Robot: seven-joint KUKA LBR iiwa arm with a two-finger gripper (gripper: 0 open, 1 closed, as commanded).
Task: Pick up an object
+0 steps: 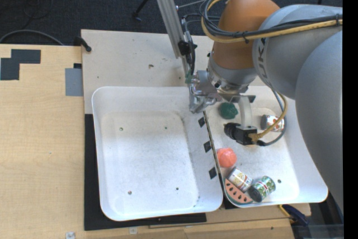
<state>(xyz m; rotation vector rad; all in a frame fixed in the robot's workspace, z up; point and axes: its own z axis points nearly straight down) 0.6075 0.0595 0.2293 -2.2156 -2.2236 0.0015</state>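
Observation:
My gripper (197, 99) hangs low at the back end of the ridge between the two bins, under the orange wrist band. Nothing shows in its grasp. Just to its right a dark green round object (227, 110) lies in the right bin (311, 186). Further toward the front of that bin are an orange-red ball (226, 157), a small labelled can (239, 178), a green can (263, 187) on its side and a watermelon-slice toy (237, 196) against the front rim.
The left bin (98, 120) sits beside the gripper, its floor bare white. A slanted aluminium bar (168, 8) rises behind the bins. The bulky grey arm covers the right bin's far right part.

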